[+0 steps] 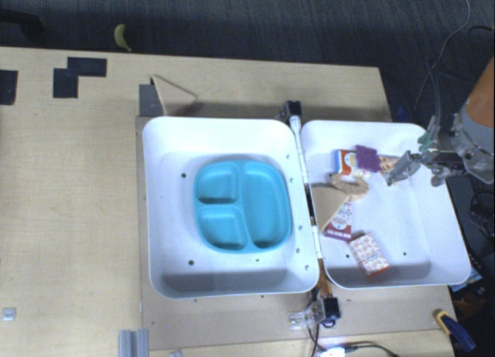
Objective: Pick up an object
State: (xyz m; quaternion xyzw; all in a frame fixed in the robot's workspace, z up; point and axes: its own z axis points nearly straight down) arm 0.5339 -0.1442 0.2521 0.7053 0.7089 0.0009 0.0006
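Watching from my remote console, I am seeing the arm (483,104) reaching in from the right edge, its grey body and orange band hanging over the right bin (445,216). The gripper (415,166) is hovering above the upper right part of that bin, and I am not making out anything held by it; whether it is released or clenched, I cannot tell from this angle. Below and to its left, 4 small items are lying in the right bin: a purple packet (366,158) resting against a white and orange packet (347,164) near the bin's upper left, a maroon and white sachet (340,220) lying tilted near the middle left, and a red patterned box (368,253) sitting just below and right of it. A tan scrap (349,185) is lying between the upper pair and the sachet. The left bin (166,216) is holding a blue divided tray (242,205) with 3 compartments, sitting roughly at its centre.
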